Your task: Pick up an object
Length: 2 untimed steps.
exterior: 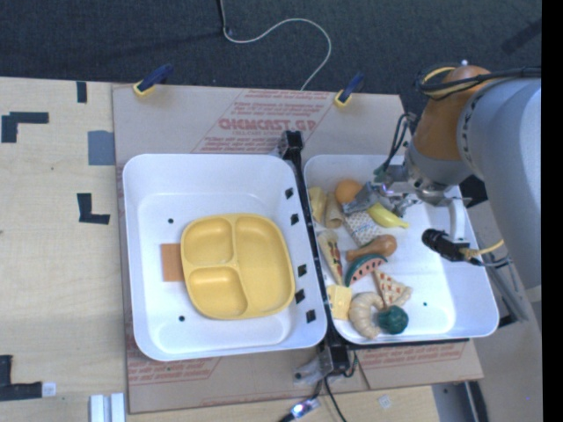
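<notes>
The right bin [475, 310] holds several toy foods. Among them are an orange ball [347, 189], a yellow banana [388, 217], a grey patterned piece [361, 228], a brown drumstick [374, 250], a pizza slice [392, 287], a green ball [393, 321] and a pale curled piece [364, 310]. My gripper [383, 196] is low in the back half of this bin, right over the banana and beside the orange ball. Nothing is visibly lifted off the bin floor.
The left bin [141, 236] holds a yellow divided plate [237, 265] with a brown flat piece [170, 262] at its left edge. A black clip divider [303, 227] separates the bins. The arm's grey body [493, 139] hangs over the right bin's far right side.
</notes>
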Motion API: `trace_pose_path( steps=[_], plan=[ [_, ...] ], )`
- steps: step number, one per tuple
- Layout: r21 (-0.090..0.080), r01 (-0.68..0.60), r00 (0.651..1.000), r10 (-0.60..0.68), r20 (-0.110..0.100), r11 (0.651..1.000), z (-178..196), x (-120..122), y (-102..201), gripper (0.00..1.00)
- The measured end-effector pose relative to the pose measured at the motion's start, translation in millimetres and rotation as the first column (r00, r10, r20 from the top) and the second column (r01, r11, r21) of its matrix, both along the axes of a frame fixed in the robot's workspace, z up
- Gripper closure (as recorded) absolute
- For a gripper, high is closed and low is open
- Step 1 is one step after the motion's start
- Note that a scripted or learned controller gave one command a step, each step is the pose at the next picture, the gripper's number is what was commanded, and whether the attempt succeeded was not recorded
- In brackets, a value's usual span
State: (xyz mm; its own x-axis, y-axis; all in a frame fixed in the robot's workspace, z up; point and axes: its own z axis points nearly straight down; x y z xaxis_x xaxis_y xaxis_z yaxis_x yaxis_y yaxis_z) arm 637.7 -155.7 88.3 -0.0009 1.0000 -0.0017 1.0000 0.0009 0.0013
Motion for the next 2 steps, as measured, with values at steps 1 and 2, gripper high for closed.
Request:
trace_pose_path(
  steps=[1, 2],
  plan=[
    [-0.001, -0.002, 1.0, 0.002, 0.009, 1.0, 16, 3, 0, 1.0],
    [0.001, 0.0, 1.0, 0.0, 0.002, 1.0, 77, 4, -7, 1.0]
  ],
)
